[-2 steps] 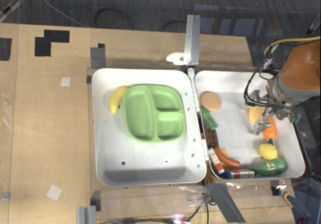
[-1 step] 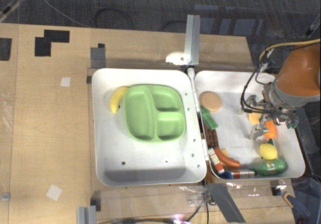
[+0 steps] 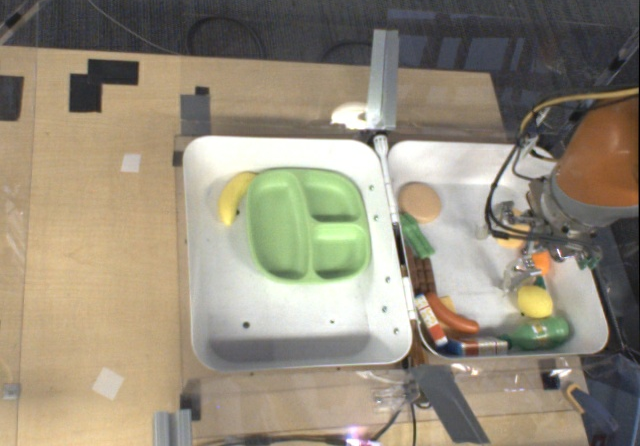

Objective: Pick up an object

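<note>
My gripper point(image 3: 527, 269) is low over the right side of the right bin point(image 3: 470, 169), below the arm's orange band point(image 3: 600, 169). A small orange piece point(image 3: 542, 258) lies right by the gripper's tip. A yellow lemon point(image 3: 536, 303) sits just below it, and a green bottle point(image 3: 541, 334) lies along the bin's front wall. The wrist hides whether anything is in the gripper.
The right bin also holds a tan round piece point(image 3: 421, 201), a green stick point(image 3: 417, 237), a brown bar point(image 3: 424, 280), a red sausage point(image 3: 450, 315) and a dark marker point(image 3: 478, 345). In the left bin point(image 3: 215, 304) are a green divided plate point(image 3: 305, 224) and a banana point(image 3: 233, 197).
</note>
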You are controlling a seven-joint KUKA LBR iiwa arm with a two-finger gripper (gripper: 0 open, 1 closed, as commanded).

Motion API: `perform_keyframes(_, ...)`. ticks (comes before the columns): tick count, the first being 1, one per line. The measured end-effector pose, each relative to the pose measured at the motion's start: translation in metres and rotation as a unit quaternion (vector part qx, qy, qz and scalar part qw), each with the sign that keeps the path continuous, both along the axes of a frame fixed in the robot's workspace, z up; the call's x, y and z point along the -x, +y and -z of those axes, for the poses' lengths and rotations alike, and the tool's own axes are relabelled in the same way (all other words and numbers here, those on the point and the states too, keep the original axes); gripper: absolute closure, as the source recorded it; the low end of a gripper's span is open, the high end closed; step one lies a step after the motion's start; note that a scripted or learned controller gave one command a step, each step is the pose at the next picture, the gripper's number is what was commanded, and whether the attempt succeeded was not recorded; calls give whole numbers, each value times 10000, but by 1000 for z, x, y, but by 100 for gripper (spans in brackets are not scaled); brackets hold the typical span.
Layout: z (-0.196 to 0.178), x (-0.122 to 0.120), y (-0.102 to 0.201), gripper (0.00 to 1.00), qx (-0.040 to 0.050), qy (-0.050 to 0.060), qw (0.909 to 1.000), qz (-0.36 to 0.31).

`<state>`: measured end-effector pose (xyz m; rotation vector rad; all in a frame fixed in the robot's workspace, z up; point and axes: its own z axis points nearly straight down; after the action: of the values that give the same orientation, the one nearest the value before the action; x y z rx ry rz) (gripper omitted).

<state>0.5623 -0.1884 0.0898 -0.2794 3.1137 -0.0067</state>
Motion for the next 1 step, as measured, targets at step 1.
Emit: perform_keyframes(1, -15, -6, 1, 100, 18, -88, 10000, -38)
